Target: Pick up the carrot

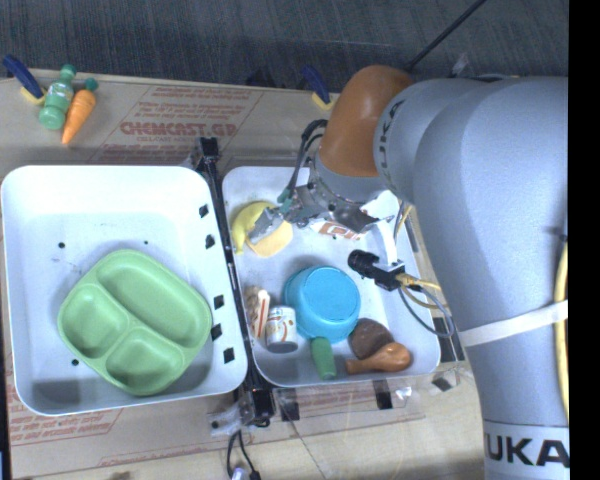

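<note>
My tool (298, 206) sits low over the right bin (420, 340), at its upper left part, just beside a yellow lemon-like piece (252, 226). Whether it is apart or together I cannot tell; the wrist and cabling hide that end of it.

The carrot (77, 116) is nowhere near. It lies outside both bins, on the brown cardboard surface (180, 118) at the far upper left corner, well apart from my tool. To reach it I would have to travel left across the whole width of the left bin (20, 268) and up past its top rim. So the thing I want lies to the upper left of my tool, and I judge this the main difficulty of the coming move.

The carrot is small, orange, tapered, with a green top. Its long axis runs at a slant, the green end up and to the right, the pointed tip down and to the left. A green bottle-shaped toy (55, 103) lies just beside it on its left, seemingly touching, so I would want to close across the carrot's narrow width without catching that neighbour.
</note>
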`<state>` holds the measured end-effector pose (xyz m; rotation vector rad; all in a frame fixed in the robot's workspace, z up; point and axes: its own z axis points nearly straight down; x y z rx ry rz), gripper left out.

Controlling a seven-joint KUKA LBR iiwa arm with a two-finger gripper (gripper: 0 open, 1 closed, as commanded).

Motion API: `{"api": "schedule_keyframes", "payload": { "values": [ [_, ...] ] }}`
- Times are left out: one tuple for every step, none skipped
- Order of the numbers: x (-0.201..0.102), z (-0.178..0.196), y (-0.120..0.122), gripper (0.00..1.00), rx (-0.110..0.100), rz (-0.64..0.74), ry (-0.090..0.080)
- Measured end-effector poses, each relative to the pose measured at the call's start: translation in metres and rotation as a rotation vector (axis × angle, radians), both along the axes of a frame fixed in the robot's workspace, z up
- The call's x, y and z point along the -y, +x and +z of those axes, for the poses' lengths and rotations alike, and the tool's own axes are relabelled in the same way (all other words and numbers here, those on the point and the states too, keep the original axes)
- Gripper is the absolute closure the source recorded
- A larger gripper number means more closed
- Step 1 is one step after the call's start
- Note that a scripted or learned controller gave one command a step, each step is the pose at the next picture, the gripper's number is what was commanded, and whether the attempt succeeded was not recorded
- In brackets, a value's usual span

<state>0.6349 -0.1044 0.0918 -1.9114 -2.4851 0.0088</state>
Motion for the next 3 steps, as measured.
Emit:
{"api": "schedule_keyframes", "payload": {
  "values": [
    [-0.032,0.105,0.024,0.0,0.013,0.223,-0.002],
    [0.018,0.261,0.023,0.0,0.019,0.305,-0.006],
    [-0.016,0.42,0.021,0.0,0.016,0.11,-0.003]
  ]
}}
